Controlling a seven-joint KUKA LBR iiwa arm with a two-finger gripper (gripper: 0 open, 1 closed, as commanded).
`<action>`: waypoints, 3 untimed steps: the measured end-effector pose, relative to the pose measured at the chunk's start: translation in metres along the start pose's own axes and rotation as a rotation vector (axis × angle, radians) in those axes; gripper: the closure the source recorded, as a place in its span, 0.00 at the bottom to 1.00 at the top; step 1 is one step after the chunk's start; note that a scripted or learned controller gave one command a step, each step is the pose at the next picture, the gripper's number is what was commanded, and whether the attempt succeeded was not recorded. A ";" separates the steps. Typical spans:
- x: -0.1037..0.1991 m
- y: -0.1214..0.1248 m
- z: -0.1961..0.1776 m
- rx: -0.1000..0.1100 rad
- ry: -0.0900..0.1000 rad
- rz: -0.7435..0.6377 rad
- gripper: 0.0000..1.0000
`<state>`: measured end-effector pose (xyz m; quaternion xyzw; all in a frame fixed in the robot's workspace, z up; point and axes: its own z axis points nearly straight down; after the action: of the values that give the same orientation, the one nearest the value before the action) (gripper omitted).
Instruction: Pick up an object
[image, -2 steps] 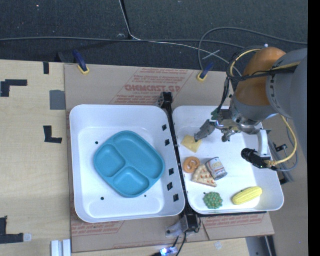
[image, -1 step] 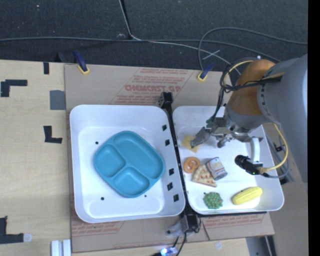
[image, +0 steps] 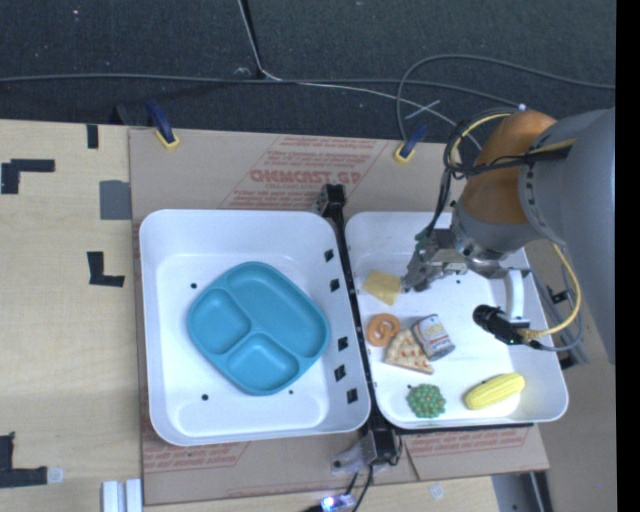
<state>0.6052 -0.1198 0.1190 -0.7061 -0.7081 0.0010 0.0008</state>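
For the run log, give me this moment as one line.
gripper: low in right bin, beside cheese wedge | grasp: unclear | blue tray: left bin

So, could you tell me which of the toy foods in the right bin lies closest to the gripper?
The pale yellow cheese wedge, just left of the gripper; the pretzel, pizza slice, can, green cluster and corn lie farther down.

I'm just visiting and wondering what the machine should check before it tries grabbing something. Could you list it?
1. Things to grab lie in the right bin: ok.
2. Tool is over that bin: ok.
3. Nearest thing, the yellow wedge, is uncovered: ok.
4. Tool already lined up over the wedge: not ok, it sits beside it.
5. Tool open: cannot tell.
6. Blue tray is out of the way, in the left bin: ok.
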 end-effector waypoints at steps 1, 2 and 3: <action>-0.005 0.010 -0.055 -0.007 -0.001 0.002 1.00; -0.002 0.003 -0.115 -0.007 -0.001 0.001 1.00; -0.002 0.003 -0.141 -0.005 0.000 0.001 1.00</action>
<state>0.6089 -0.1218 0.2603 -0.7065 -0.7077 -0.0007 -0.0011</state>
